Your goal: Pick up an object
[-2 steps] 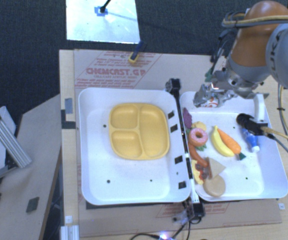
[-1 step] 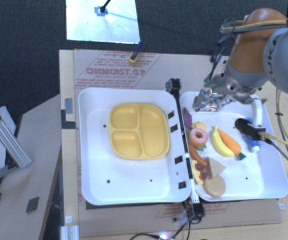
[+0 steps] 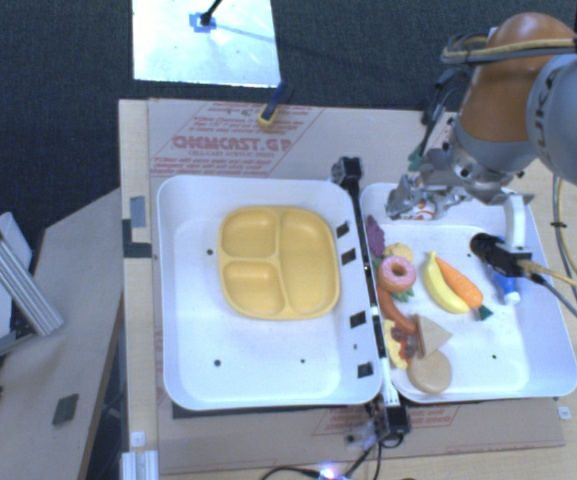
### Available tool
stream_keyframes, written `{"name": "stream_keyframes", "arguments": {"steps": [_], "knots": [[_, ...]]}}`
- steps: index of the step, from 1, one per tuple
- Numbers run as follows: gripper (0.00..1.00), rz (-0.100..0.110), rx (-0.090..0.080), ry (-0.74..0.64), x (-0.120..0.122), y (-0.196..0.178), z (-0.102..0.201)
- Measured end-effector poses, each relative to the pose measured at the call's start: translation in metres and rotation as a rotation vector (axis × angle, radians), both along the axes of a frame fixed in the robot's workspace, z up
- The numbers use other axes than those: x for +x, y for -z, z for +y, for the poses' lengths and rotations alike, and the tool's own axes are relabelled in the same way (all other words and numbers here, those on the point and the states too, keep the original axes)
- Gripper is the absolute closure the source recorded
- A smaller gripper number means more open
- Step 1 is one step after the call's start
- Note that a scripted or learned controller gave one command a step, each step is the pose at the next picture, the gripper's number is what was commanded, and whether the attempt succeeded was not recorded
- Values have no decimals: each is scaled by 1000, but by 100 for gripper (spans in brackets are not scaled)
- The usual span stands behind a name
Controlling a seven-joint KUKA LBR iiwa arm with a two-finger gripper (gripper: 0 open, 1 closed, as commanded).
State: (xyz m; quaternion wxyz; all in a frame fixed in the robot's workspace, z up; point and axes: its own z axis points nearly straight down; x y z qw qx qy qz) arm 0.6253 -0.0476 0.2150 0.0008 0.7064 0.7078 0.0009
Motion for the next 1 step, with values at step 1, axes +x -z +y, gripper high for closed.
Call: {"name": "stream_keyframes", "arguments": {"steps": [1], "knots": [[100,1,1,1,-12,-11,0]]}}
